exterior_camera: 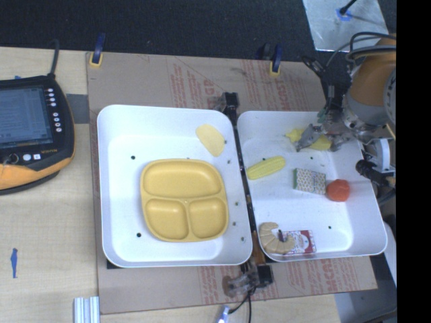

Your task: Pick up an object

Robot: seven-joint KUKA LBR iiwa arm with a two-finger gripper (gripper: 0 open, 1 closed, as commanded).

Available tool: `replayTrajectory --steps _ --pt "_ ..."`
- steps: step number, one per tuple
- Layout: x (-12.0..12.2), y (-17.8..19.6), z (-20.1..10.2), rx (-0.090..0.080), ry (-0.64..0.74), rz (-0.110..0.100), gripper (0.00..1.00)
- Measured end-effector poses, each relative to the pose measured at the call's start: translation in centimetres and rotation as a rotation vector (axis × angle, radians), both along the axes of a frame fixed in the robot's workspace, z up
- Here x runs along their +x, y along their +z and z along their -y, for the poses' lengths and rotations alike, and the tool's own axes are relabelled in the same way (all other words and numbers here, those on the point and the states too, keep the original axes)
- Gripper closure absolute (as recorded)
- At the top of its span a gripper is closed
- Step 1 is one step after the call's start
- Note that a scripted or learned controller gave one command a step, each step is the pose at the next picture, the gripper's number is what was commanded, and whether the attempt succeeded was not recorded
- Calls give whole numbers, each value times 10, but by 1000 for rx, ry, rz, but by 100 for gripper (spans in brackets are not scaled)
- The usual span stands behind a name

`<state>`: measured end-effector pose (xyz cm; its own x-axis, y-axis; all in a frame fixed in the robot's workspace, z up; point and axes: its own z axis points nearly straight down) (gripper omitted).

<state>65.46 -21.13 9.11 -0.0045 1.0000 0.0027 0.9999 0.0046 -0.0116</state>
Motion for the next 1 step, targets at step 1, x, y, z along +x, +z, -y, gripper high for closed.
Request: replayTrajectory --steps 1 --pt "0 5 0 -1 -1 4 0"
